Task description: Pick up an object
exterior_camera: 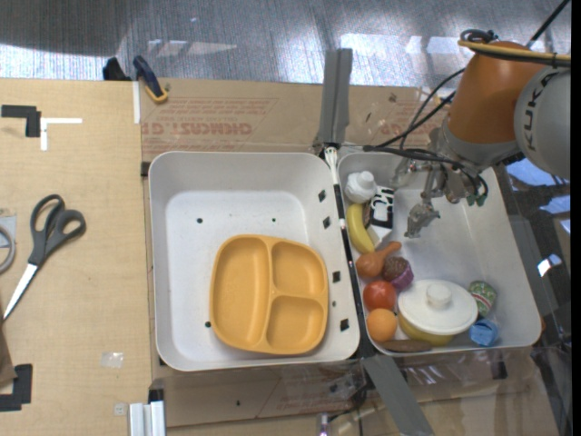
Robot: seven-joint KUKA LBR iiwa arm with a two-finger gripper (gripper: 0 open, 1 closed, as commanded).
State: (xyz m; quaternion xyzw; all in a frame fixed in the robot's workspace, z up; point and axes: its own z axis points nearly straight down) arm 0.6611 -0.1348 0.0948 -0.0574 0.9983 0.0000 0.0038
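My gripper [425,209] hangs over the upper middle of the right bin [508,271], its fingers apart and nothing between them. Just left of it lie a white bottle-like object [360,185], a black-and-white item [381,209] and a banana [359,230]. Lower in the bin sit an orange carrot-shaped piece [372,261], a purple fruit [398,272], a red tomato [379,294], an orange [382,324], a cream lidded pot [438,310], a green patterned ball [483,295] and a small blue piece [484,333].
The left bin [182,243] holds a yellow divided plate [270,294]. Scissors [41,239] lie on the bench at far left. A grey divider [334,98] stands between the bins at the back. Cables trail from the arm's wrist above the right bin.
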